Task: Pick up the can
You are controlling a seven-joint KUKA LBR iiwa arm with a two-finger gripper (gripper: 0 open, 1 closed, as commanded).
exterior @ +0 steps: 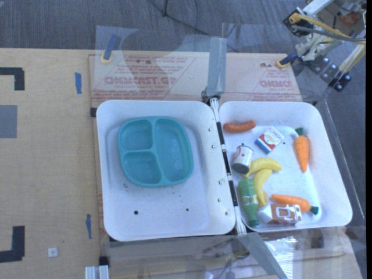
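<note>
The can (242, 158) is small and silver with a dark end. It lies tilted in the right bin (331, 156), close to the bin's left wall and touching the yellow bananas (263, 172) in front of it. My gripper (317, 36), a pale assembly with yellow cables, hangs at the view's top right. That spot is beyond the right bin's far corner, well away from the can and outside both bins. Nothing shows between its fingers.
The right bin also holds a red sausage (239, 126), a small carton (269, 139), two carrots (301, 150) (290, 202), a green bottle (249, 199) and a white-orange box (282, 214). A teal divided plate (156, 151) lies in the left bin (168, 214).
</note>
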